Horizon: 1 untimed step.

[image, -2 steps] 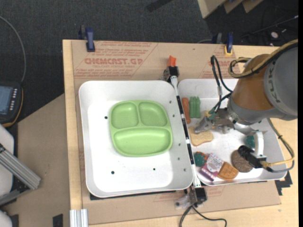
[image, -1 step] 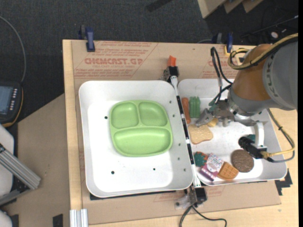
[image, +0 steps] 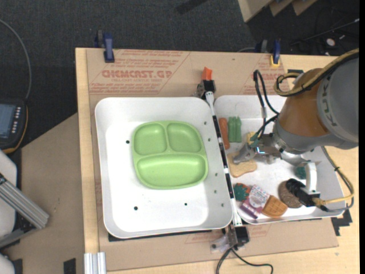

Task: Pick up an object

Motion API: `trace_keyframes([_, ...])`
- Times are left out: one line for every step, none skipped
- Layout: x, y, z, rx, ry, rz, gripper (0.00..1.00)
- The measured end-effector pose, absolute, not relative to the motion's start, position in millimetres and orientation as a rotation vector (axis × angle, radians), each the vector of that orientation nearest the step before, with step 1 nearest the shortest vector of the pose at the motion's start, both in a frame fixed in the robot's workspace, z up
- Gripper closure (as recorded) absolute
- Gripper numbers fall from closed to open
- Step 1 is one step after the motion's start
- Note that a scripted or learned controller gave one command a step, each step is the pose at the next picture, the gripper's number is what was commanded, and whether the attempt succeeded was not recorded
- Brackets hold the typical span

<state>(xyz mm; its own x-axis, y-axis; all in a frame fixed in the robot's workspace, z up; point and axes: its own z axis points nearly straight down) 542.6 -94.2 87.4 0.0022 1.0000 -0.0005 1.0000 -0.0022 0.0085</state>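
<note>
You see the arm reaching from the right over the right bin, pincer low above a tan flat piece; pincer opening cannot be told.

Dark carpet beneath wooden bench

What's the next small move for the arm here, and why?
Probably a short descent onto the tan flat piece. The gripper sits low in the right bin, just above that piece, with nothing visibly held; the orange stick and green block lie farther back.
</note>
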Motion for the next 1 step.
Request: trace_keyframes([604.5, -139.5, 87.0, 2.215, 2.216, 0.006, 0.0])
